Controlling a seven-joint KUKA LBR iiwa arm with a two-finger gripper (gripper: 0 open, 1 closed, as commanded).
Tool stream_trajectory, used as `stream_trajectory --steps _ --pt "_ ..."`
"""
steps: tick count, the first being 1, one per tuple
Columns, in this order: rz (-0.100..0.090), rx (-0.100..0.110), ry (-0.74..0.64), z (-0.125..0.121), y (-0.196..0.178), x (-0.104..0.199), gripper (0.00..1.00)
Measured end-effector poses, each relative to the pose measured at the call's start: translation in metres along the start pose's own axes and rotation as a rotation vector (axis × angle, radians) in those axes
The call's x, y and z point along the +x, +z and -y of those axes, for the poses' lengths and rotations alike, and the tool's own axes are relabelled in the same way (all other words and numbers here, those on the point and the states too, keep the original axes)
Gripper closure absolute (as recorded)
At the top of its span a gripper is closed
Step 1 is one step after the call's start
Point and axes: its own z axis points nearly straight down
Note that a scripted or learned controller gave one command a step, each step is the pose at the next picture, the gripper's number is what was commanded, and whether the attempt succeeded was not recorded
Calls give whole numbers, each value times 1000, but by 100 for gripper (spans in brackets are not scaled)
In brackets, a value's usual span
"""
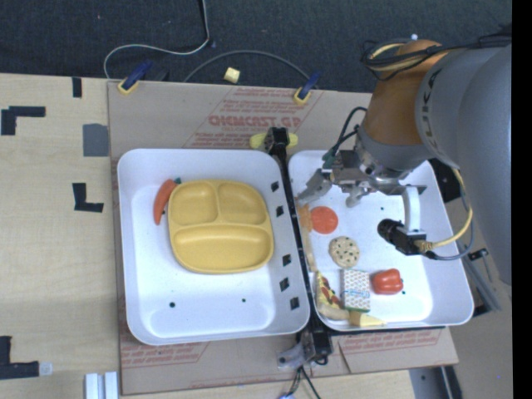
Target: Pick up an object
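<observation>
Over the right bin [449, 306], the gripper [337, 185] hangs spread above an orange disc [323, 220].

1. Both bins, left bin [141, 306] and right bin [440, 293], are plain white.
2. The divided tray [221, 225] is solid yellow.
3. The carrot [161, 200] is orange with a green tip.
4. The round disc [323, 220] is orange-red.
5. The cookie [343, 250] is tan with dark speckles.
6. The tomato [386, 282] is red.
7. The small carton [356, 289] is white with a red and blue print.
8. The arm [465, 98] is grey with an orange band.
9. The counter [50, 248] is pale wood with black marks.
</observation>
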Motion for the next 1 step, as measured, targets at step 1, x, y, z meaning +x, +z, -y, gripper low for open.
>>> stream_trajectory --steps 1 --pt "0 4 4 46 10 -20 0"
